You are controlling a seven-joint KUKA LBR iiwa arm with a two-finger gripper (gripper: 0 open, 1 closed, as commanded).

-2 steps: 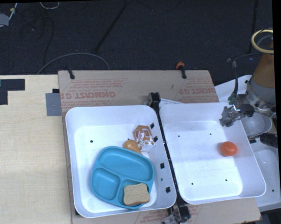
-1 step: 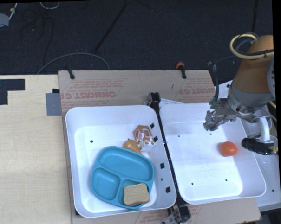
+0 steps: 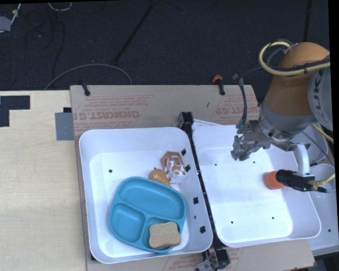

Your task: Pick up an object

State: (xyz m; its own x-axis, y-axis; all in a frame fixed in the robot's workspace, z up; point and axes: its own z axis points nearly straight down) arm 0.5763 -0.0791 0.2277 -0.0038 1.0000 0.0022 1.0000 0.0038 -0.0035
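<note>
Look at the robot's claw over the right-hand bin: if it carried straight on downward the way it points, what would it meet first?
Most likely the bare floor of the shallow white right-hand bin, since nothing lies beneath the claw; depth is unclear from this view.

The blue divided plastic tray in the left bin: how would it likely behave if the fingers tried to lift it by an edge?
The blue divided plastic tray looks moulded and rigid, so it would probably stay stiff. It is broad and shallow, so an edge grip would likely tilt it. The tan slice of bread lying in one compartment could then slide off.
</note>
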